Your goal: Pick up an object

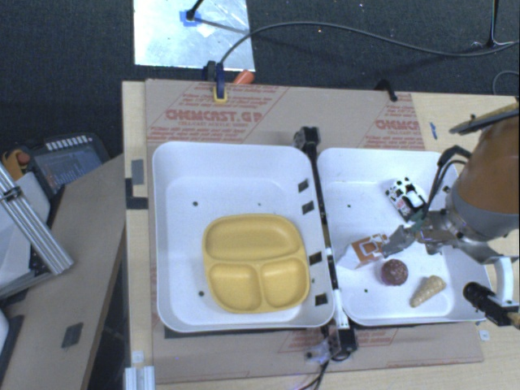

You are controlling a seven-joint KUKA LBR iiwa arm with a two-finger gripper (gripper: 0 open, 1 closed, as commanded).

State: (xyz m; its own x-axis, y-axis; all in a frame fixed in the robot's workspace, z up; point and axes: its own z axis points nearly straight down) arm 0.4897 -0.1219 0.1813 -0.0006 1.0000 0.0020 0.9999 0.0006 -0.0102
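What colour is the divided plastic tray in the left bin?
Yellow; the three-compartment plastic tray shows clearly in the camera view.

The wooden bench (134,242) carried a brown cardboard sheet (268,116) printed with red lettering, and the two shallow white bins sat side by side on that sheet, touching along a black clipped seam. The left bin (175,177) held a yellow divided tray (255,262), while the right bin (357,173) held a small black-and-white object (404,195), a white and orange card (368,249), a dark reddish ball (395,271) and a tan cone-shaped piece (427,290). A blue and yellow clamp (218,84) gripped the sheet's far edge.
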